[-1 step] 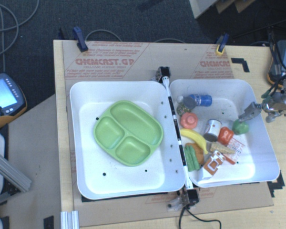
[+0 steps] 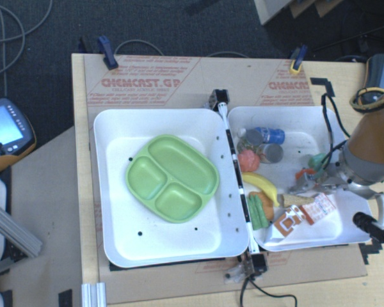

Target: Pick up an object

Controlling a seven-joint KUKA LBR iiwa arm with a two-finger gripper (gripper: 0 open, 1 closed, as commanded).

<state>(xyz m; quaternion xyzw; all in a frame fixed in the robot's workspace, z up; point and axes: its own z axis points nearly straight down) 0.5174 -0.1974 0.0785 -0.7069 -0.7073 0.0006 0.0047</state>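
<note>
Banana [image 2: 261, 185] lies in the right bin [image 2: 294, 117], just left of the gripper [image 2: 305, 183], its long axis slanting down to the right. Whether the gripper grasps anything, I cannot tell. Reaching in from the right, the arm [image 2: 370, 146] bends low over the bin's right half.

A light green divided plate [image 2: 173, 178] lies in the white left bin [image 2: 115, 133]. Right of that plate, the white right bin [image 2: 294, 115] holds a yellow banana [image 2: 261, 185], a blue bottle [image 2: 267, 135] and a red-and-white packet [image 2: 319, 209].
</note>
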